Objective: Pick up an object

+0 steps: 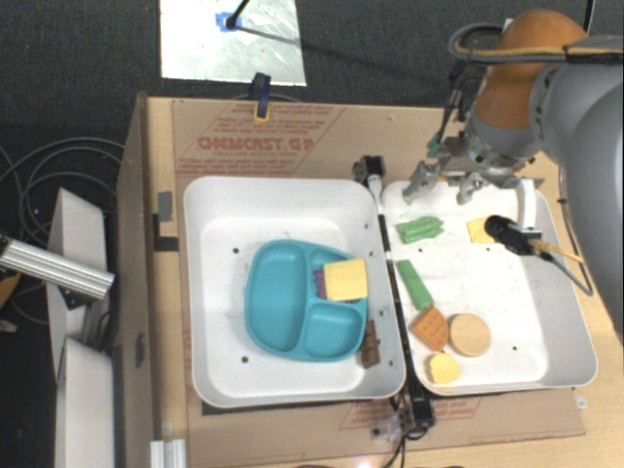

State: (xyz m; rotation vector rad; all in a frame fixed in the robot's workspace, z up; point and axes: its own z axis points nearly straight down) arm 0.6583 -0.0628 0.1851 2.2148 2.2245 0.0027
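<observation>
Camera view, upper right of the frame: the gripper (pixel 440 187) hangs over the top edge of the right bin (pixel 517 295), its two fingers (pixel 413 183) spread apart with nothing between them. The grey arm (pixel 575 96) enters from the right edge.

Just below the gripper, in the upper part of that bin, lie a green leaf (pixel 419 228) and, to its right, a yellow chip (pixel 477 229); neither touches the fingers. A green stick (pixel 413 284) lies along the bin's left wall. Lower down sit a waffle (pixel 429 329) and a round biscuit (pixel 469 334), touching each other, with a yellow lump (pixel 444 369) just below them.

The left bin (pixel 216 252) holds a blue tray (pixel 283 305) with a yellow block (pixel 346 281) on its upper right part. A brown piece (pixel 370 344) lies at the tray's lower right edge.
</observation>
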